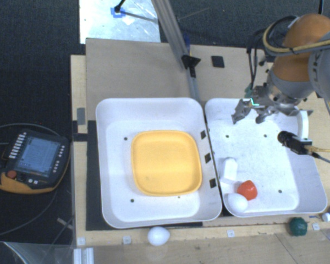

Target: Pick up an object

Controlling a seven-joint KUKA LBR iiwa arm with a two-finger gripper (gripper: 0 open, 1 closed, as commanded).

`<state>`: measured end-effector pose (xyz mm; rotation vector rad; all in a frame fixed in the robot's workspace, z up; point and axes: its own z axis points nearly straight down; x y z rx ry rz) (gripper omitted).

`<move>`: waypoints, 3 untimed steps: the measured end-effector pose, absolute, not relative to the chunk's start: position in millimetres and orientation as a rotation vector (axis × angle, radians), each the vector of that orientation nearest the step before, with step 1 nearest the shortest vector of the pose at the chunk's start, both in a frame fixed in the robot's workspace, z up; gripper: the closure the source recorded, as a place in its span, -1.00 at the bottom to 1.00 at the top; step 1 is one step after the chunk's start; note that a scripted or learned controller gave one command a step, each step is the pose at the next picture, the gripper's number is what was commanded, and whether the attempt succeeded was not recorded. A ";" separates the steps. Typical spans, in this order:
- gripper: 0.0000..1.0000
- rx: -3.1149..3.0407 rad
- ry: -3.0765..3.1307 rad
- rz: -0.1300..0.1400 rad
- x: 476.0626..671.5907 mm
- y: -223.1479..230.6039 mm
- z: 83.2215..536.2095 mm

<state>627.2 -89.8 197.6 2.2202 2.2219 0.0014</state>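
1. Jaws of the gripper (pixel 251 112) hang over the far part of the right bin (pixel 313 202), spread apart with nothing between them; both dark fingers (pixel 240 113) point down toward the bin floor.
2. Grey arm with its orange band (pixel 307 34) reaches in from the right, above the bin's far right corner.
3. Near the front left corner of the right bin lie three things close together: a white block (pixel 229 169), a red ball (pixel 247 190) just beside it, and a white ball (pixel 237 203) at the rim; whether they touch is hard to tell.
4. Left bin (pixel 113 147) holds a yellow plate (pixel 166 162) lying flat in its middle.
5. On the desk (pixel 137 65) in front of the bins rest a white egg-shaped thing (pixel 158 236) and a dark green ball (pixel 297 226).
6. Left of the desk, on the dark floor, sits a control pendant (pixel 32 161).
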 end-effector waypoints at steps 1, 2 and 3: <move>-1.00 2.220 2.222 0.001 627.2 -89.8 197.6; -1.00 2.223 2.224 -0.004 631.3 -89.7 136.4; -1.00 2.223 2.223 -0.003 630.4 -89.5 88.1</move>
